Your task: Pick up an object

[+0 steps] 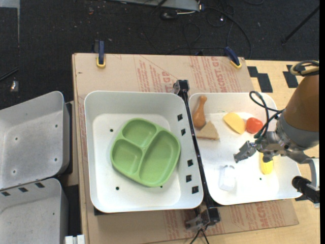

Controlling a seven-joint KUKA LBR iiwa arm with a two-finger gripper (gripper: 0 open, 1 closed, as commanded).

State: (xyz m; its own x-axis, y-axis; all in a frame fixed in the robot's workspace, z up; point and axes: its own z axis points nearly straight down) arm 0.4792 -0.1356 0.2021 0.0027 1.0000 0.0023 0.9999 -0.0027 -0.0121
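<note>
My gripper (252,151) hangs low over the right bin (213,187), with the arm's orange band above it at the right edge. Its dark fingers point left and seem spread, with nothing between them. A yellow banana-like piece (266,165) lies just right of the fingers, partly under the wrist. A red tomato (254,124) and a yellow wedge (234,122) lie further back. A brown drumstick (200,112) and a tan slice (207,131) sit near the bin's left wall. A small clear-white object (227,179) rests in front of the gripper.
The left bin (96,187) holds a green three-compartment plate (145,151). A black divider (191,136) runs between the bins. Cardboard (137,70) lies under both, held by yellow clamps (100,55). White lids (30,136) lie at far left.
</note>
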